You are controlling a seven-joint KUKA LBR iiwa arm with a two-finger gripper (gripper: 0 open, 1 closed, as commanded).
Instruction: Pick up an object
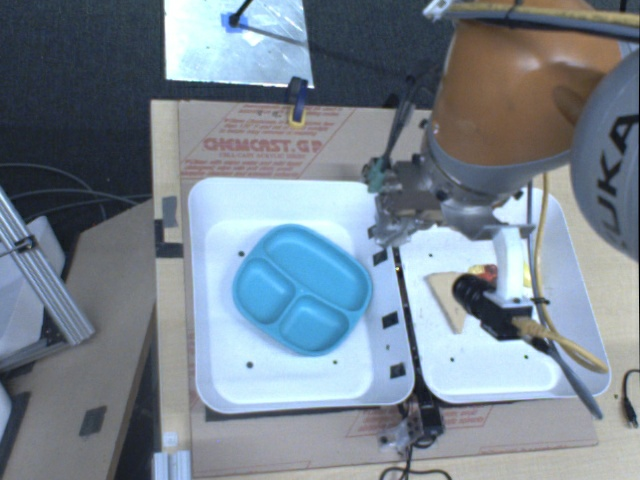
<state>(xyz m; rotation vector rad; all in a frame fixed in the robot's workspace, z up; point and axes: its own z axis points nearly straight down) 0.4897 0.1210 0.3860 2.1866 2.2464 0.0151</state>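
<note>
In the camera view, a blue divided plate (300, 288) is seen lying flat in a white bin (215, 368), with its three compartments facing up. A second white bin (500, 378) is set against that one on the plate's right in the view. A tan wedge (445, 303) lies in this second bin, well apart from the plate. A small red and yellow thing (485, 271) is seen just beyond the wedge, farther from the plate. The grey and orange arm (520, 88) is held above the plate's upper right. Its jaws are placed near the plate's far right corner, over the wall shared by the bins. Whether the jaws are open or closed cannot be told, and nothing is seen gripped between them.
</note>
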